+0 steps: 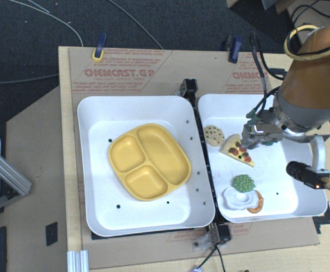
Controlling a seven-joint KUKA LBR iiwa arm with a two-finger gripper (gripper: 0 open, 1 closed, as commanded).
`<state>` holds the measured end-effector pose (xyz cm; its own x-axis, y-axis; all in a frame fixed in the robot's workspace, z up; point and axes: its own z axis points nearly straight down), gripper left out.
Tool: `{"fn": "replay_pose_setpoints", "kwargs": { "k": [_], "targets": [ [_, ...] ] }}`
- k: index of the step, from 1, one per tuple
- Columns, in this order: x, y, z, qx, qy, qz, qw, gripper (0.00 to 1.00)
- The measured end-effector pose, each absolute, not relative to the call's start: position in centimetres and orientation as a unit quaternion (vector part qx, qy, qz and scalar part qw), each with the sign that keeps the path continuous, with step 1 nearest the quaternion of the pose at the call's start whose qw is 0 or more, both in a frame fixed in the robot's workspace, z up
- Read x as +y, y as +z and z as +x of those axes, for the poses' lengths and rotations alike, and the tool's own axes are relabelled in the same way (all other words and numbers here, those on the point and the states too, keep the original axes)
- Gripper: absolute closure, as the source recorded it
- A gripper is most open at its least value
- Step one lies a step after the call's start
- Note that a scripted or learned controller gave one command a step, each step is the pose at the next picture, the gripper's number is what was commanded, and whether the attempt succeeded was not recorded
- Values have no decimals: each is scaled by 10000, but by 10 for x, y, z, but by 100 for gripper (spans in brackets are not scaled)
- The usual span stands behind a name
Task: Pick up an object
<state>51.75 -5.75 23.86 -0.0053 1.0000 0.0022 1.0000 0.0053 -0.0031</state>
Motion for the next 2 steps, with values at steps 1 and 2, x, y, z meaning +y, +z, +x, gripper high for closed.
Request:
{"fn": "replay_pose_setpoints", "kwargs": {
  "k": [1,2],
  "targets": [
    [1,242,525,-7091,-8,-7051,-1,100],
    [56,246,530,-7083,-10,-7059,2,100]
  ]
}}
